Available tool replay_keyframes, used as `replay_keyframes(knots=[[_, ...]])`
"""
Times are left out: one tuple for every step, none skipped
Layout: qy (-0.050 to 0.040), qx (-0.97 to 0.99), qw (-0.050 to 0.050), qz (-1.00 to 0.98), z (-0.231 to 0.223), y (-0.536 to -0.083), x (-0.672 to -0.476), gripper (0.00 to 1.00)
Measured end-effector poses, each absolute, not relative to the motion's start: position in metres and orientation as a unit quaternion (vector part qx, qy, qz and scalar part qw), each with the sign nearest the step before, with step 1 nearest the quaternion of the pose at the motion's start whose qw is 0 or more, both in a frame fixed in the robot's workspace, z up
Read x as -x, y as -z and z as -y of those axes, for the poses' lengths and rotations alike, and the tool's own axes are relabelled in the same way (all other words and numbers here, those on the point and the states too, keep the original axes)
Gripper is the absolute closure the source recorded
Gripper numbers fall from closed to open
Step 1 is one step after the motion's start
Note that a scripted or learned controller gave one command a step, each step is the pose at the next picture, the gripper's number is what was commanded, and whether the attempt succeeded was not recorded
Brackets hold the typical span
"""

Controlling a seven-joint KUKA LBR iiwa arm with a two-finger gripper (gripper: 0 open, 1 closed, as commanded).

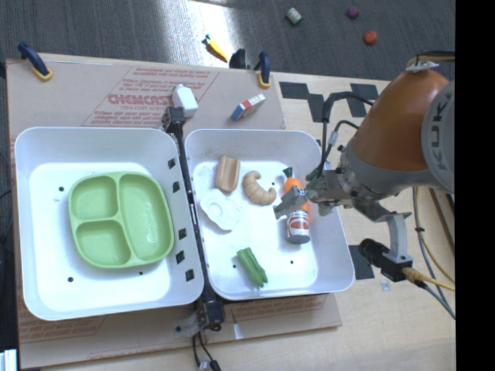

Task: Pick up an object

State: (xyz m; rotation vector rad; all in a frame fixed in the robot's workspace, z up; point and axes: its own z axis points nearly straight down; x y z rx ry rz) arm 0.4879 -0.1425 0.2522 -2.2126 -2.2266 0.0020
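A small cylindrical can with a red-and-white label (298,226) is lying near the right wall of the right-hand shallow white bin (334,273), and it is looking like the likeliest target. The grey two-finger gripper (294,201) is hanging just above the can's upper end, reaching in over the bin's right wall, with a small orange carrot-shaped toy (291,184) right beside it. How far apart the fingers are standing cannot be told, since dark metal and the toys are overlapping there, and nothing is plainly showing between them.

By my reading, the arm is working through the approach or the descent, not yet the lift. The next move is calling for the fingers to settle squarely around the can, clear of the carrot and the wall, before any closing.

Further toward the bin's middle, a tan croissant-shaped toy (259,188) and a tan bread-roll toy (226,173) are sitting near the far wall, a flat white piece (217,209) near the left wall, and a green vegetable-shaped toy (251,266) near the front wall. A light green divided plastic plate (120,219) is resting in the left-hand white bin (31,277).
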Motion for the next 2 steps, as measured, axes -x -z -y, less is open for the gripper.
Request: replay_keyframes(knots=[[-0.0005, 0.705, 0.001, 0.710, 0.160, -0.092, -0.476, 0.00], [-0.0007, 0.702, 0.000, 0.712, 0.160, -0.102, -0.477, 1.00]])
